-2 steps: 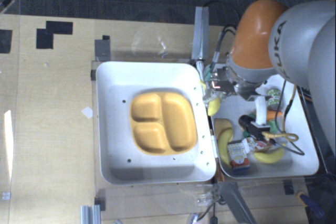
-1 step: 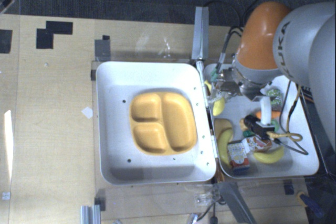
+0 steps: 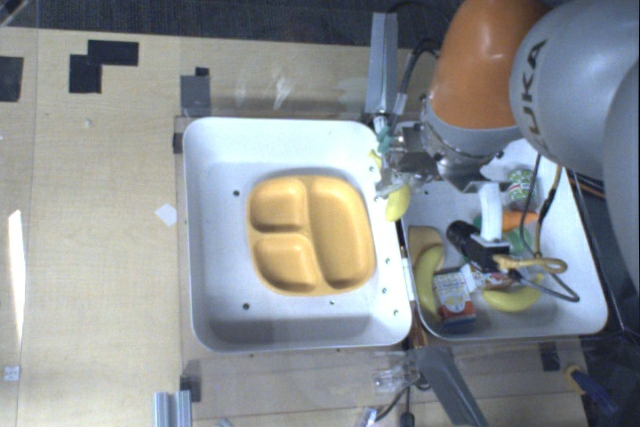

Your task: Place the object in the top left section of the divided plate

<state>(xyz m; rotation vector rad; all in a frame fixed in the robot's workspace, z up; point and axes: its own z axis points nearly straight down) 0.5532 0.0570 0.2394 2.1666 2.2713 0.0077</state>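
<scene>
The yellow divided plate (image 3: pixel 312 235) lies in the middle of the left bin (image 3: pixel 215 245), with two small sections on its left and one large section on its right. Its top left section (image 3: pixel 280 205) has nothing in it. My gripper (image 3: pixel 393 183) hangs over the wall between the two bins, just right of the plate's upper right corner. A small yellow fruit-like object (image 3: pixel 397 204) sits between its fingers, which are shut on it. The object hangs above the bin edge, apart from the plate.
The right bin (image 3: pixel 590 300) holds a banana (image 3: pixel 430 270) at its left, a second banana (image 3: pixel 512 298), a small red and white box (image 3: pixel 455 295), and green (image 3: pixel 518 183) and orange (image 3: pixel 520 218) items under the arm. Bare white floor surrounds the plate.
</scene>
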